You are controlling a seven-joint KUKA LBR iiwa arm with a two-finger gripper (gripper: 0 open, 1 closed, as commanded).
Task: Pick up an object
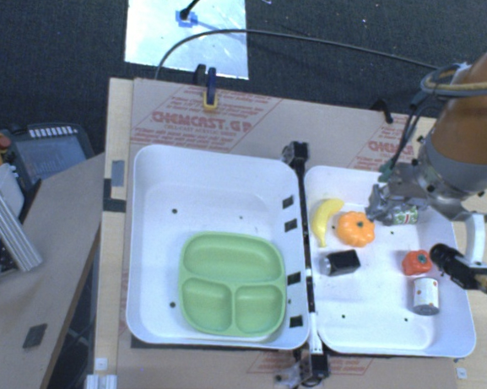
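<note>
My gripper (381, 208) hangs low over the far part of the right bin (451, 335). It is just right of an orange round fruit (355, 230) and close above it. A small green and white object (405, 215) lies right beside the gripper, partly hidden by it. A yellow banana (324, 219) lies left of the orange fruit. A black block (341, 261) sits below the fruit. Further right lie a red-orange fruit (417, 263) and a white and grey can (426, 295).
The left bin (152, 224) holds a green divided plate (232, 283) in its near half. A black divider (301, 237) runs between the two bins. The grey and orange arm (480, 108) comes in from the upper right.
</note>
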